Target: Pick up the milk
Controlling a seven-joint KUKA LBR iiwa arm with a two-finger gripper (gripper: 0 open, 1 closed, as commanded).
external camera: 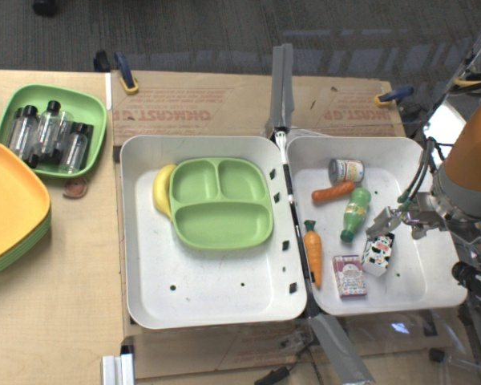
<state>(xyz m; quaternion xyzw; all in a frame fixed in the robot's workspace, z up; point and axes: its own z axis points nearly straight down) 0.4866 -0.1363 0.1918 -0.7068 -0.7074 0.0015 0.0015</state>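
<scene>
- Okay, camera view, the sole angle we get: the milk [377, 254] is a small cow-patterned carton in the right bin [409, 295], toward its lower right part, tilted rather than standing square.
- We see the gripper [387, 224] coming in from the right, its tip at the carton's top end, touching or just above it; we cannot tell which from this slant.
- Pincer state: we cannot tell whether it is spread or closed, the metal parts blur together, and nothing shows the carton held.
- Neighbours: a pink box [349, 276] lies just beside the milk on its left, a green bottle [353, 212] sits near and above-left, with an orange carrot [313, 253] by the bin's left wall, a second carrot [333, 192] and a can [346, 170] further up.
- Risk one, we judge: the carton's tilt means a grasp could land on an edge or corner and squeeze it out sideways.
- Risk two: the pink box is so near that a descent could catch it too, or shove the milk against it.
- Risk three: contact only at the top end could tip or roll the carton toward the bin's lower wall instead of lifting it.
- Risk four: the green bottle is close to the approach line, so a small offset could nudge it.
- The left bin [144, 215] holds a green divided plate [221, 203] over a yellow item [161, 189], well apart from the action, no hazard there.
- Off the bins, a green tray of bottles [52, 131] and stacked orange plates [12, 207] sit far left, irrelevant to the pick.
</scene>
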